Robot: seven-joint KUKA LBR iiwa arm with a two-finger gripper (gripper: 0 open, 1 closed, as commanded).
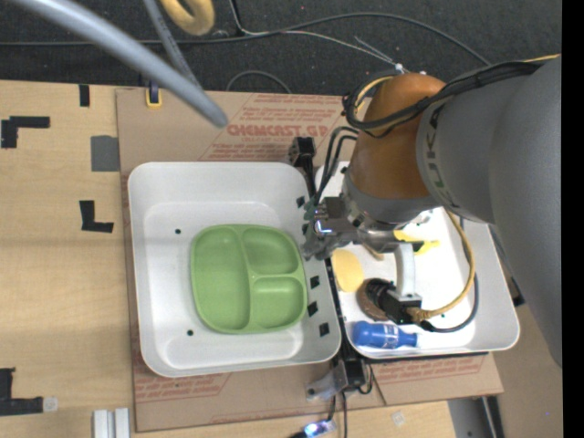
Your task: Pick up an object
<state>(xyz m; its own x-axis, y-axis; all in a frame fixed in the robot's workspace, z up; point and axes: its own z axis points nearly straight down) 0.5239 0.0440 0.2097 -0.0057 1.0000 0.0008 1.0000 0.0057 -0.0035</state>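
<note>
A green divided plate (248, 276) lies in the left white bin (155, 199). In the right bin (497, 322) I see a pale yellow round object (348, 268), a dark brown object (376, 295) and a blue object (383, 337) near the front wall. A small yellow piece (415, 242) lies further right. The arm's orange band (397, 144) and grey wrist hang over the right bin's left part. My gripper (321, 229) sits low at the divider between the two bins, just above the pale yellow object. The wrist hides much of the right bin.
Both bins rest on a cardboard sheet (265, 121) atop a wooden bench. A grey pole (119, 39) slants across the upper left. Cables (456, 304) loop from the wrist over the right bin. A black clip (339, 377) sits at the bins' front edge.
</note>
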